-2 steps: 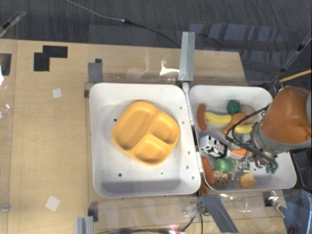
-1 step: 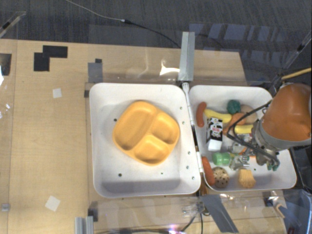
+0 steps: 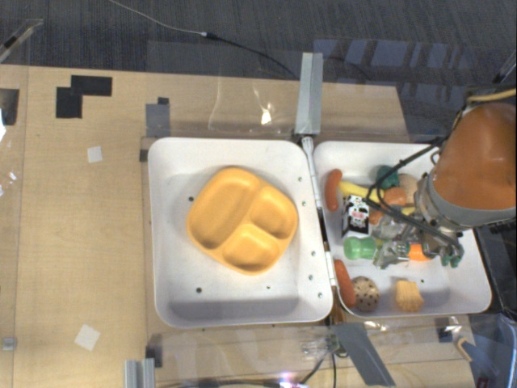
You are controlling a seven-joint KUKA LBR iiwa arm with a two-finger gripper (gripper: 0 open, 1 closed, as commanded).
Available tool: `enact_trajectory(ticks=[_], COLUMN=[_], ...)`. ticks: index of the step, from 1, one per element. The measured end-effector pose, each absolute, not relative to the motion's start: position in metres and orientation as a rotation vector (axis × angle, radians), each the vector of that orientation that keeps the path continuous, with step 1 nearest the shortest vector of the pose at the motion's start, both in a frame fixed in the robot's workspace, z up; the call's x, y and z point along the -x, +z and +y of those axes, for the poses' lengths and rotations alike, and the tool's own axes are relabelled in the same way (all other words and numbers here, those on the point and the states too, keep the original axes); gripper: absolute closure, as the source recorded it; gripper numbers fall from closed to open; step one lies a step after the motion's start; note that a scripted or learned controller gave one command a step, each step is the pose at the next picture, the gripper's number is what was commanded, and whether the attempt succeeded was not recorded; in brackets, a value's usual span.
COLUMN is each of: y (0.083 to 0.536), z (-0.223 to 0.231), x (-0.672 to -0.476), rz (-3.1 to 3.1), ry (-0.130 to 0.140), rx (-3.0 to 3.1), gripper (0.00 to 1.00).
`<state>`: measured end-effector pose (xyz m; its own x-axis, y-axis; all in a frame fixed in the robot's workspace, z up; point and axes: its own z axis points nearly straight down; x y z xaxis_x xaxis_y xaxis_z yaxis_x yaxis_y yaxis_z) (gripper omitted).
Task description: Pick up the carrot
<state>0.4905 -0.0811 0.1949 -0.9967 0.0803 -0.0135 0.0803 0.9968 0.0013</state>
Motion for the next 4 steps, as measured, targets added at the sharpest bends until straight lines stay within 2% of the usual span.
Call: enact_trajectory(ticks=[1, 2, 3, 4], y=[0.211, 0.210, 0.113, 0.090], z=[-0.147, -0.146, -0.142, -0.131], x=[-0.524, -0.524, -0.529, -0.533], rz=[3.116, 3.117, 3.101, 3.090], ry=[-0.005, -0.003, 0.004, -0.006], rx=[0.304, 0.306, 0.503, 0.499], gripper=[1.00, 0.00, 0.00, 0.00])
